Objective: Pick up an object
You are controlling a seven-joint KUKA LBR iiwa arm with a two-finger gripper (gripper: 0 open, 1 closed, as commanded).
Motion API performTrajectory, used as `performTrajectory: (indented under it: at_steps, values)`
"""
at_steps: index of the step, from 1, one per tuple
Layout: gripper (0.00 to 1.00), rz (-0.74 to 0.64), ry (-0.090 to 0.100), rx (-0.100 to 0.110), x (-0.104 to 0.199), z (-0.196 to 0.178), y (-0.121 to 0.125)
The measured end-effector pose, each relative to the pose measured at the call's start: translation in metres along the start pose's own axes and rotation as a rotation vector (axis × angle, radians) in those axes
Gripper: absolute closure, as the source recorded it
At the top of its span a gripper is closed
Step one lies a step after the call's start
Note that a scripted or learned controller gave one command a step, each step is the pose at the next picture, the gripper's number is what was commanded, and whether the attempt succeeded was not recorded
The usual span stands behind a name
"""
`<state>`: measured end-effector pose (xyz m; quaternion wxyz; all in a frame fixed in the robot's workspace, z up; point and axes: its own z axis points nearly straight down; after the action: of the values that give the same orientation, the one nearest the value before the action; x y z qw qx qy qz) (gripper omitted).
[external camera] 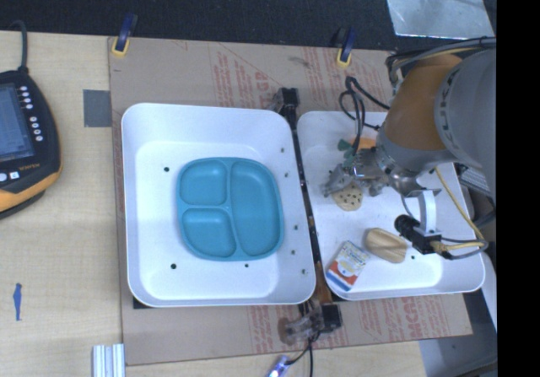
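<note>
My gripper is down in the right bin, at its middle left. Just below its tips lies a tan perforated piece. A tan oval block rests lower right in the bin. A white carton with red and blue print lies near the bin's front edge. A small orange and green item peeks out behind the wrist. The grey arm with its orange band covers the bin's right part.
The left bin holds a blue three-part plate. A black and orange pendant lies at the far left of the bench. Cables trail over the right bin's right side. Clamps hold the cardboard at the back.
</note>
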<state>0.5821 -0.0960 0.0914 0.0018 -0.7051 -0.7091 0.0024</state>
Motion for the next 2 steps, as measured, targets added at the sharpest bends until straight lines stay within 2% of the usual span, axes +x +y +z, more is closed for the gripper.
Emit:
performTrajectory:
  at_steps: [1, 2]
  values:
    - [1.0, -0.002, -0.003, -0.003, -0.0022, -0.0126, 0.0013]
    - [0.0, -0.003, -0.004, -0.002, -0.0021, -0.0125, 0.0012]
